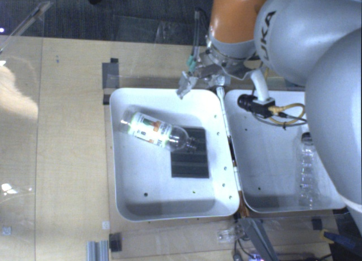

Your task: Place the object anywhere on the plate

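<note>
Left bin sits centre frame; right bin butts up against it on the right, mostly covered by the arm.

Bottle: clear plastic, white label with green and orange print, lying on its side in the upper part of the left bin. Tilted, its base toward upper left and its neck toward lower right. The neck end overlaps the upper left corner of the plate, a dark square flat on the bin floor, right of centre. The rest of the bottle lies on bare white bin floor.

Gripper hangs at the upper edge of the left bin, near its top right corner, above and to the right of the bottle and well clear of it. Nothing is between the fingers. Finger spread is too small and blurred to read, so cannot tell whether wide or narrow.

A second clear bottle lies along the right side of the right bin, partly under the arm.
</note>
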Tool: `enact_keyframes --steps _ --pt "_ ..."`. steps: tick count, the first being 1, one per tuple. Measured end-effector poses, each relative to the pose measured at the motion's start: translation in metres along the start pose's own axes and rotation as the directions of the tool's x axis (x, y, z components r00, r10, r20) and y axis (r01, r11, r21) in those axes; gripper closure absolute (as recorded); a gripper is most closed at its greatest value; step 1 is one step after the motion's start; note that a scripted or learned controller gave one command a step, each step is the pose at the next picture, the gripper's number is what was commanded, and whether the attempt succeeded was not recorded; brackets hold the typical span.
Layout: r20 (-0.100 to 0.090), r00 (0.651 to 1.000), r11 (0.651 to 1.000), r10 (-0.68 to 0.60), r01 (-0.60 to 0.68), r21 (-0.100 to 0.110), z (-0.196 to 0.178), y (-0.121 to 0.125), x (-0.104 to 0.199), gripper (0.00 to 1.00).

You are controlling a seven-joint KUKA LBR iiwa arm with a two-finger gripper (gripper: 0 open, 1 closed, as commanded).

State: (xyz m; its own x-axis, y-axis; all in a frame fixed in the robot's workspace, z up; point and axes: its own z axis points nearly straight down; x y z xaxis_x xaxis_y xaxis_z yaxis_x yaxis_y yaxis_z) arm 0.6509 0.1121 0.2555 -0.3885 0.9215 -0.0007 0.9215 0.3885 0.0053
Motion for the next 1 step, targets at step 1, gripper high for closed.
enact_keyframes --steps 1 --pt "-0.001 0.999 0.999 -0.053 0.053 -0.002 0.0052 0.0357 0.0730 0.00"
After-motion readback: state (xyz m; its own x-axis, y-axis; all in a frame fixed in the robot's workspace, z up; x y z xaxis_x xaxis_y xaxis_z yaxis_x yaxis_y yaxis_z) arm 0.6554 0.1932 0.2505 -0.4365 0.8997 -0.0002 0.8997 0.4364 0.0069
